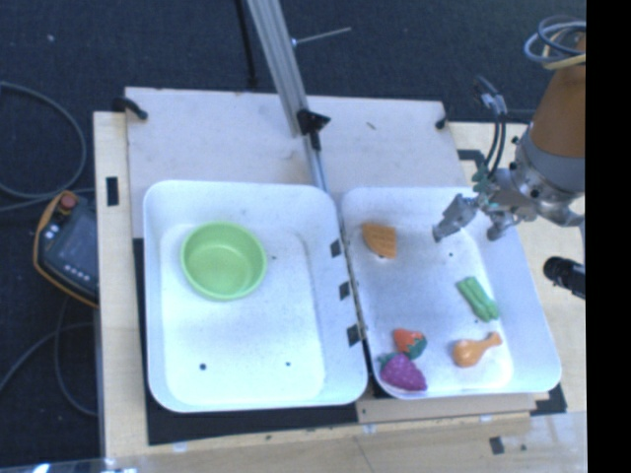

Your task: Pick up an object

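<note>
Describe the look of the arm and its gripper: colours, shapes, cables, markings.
The arm is a rounded grey body with a broad orange band above the wrist. Pale looped cables sit near its top, and thinner dark cables run down beside it. The gripper is grey metal, angular, with two slim fingers. I see no readable markings.

Bowl [224, 260] in left bin [163, 363]; toys (perhaps five) in right bin [532, 348].

No legible text, labels, brand marks, numbers or signs. Screen on pendant [67, 249] left of worktop [217, 131]: content too small, blurred, unreadable. Bin surfaces: unmarked.
</note>
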Robot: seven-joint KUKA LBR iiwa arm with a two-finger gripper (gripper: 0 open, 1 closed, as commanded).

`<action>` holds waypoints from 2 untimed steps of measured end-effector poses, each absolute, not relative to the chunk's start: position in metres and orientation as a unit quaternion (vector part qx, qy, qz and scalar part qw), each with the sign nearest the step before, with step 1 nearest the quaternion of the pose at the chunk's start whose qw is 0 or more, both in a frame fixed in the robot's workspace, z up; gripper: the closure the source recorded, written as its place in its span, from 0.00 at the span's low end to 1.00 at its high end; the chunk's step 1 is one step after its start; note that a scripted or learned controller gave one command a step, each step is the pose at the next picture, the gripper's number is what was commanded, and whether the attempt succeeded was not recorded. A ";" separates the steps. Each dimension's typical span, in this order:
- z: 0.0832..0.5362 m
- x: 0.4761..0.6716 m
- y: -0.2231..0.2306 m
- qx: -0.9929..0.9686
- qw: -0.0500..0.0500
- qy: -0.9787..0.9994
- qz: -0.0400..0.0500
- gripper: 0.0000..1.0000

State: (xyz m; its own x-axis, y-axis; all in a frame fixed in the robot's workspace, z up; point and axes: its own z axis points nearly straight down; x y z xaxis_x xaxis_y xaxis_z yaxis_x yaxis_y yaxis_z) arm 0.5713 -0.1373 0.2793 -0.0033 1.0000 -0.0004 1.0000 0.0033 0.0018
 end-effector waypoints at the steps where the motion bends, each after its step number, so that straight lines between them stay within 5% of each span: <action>1: 0.279 0.571 -0.137 0.706 0.001 0.708 0.001 0.00; 2: 0.216 0.574 -0.140 0.707 -0.001 0.707 -0.002 0.00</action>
State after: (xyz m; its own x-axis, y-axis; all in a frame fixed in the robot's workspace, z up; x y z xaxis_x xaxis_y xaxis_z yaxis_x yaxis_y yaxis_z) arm 0.5736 -0.1395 0.2163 0.0009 1.0000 -0.0012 1.0000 -0.0009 -0.0046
